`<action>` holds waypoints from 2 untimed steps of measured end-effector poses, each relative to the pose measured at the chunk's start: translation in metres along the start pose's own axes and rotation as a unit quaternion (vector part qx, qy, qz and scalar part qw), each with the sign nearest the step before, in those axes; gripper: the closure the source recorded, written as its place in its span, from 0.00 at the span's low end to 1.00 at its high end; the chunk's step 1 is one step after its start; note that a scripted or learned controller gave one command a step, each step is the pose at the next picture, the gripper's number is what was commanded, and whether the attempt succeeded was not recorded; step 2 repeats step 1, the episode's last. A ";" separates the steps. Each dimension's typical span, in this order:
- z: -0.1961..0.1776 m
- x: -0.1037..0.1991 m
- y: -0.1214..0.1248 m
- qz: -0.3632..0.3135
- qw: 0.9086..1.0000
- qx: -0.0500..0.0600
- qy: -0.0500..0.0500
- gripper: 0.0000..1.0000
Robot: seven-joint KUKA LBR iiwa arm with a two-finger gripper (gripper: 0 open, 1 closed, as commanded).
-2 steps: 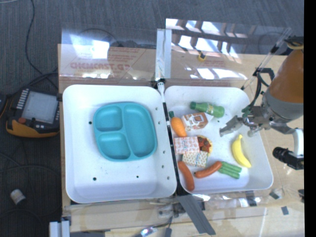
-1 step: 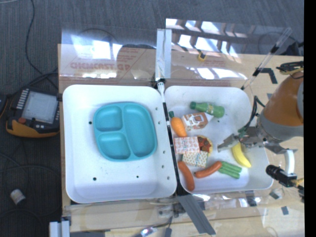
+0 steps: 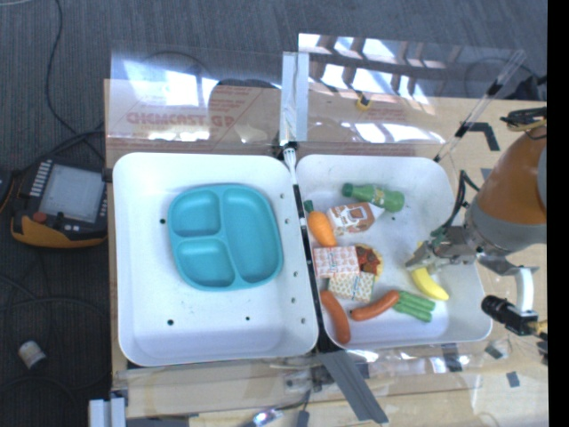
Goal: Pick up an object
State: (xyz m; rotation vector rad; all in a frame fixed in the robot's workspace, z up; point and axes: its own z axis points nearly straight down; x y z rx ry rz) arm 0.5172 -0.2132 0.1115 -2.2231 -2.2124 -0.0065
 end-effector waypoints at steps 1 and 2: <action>-0.088 0.045 0.043 -0.062 0.998 0.000 -0.003 1.00; -0.088 0.045 0.043 -0.062 0.998 0.000 -0.003 1.00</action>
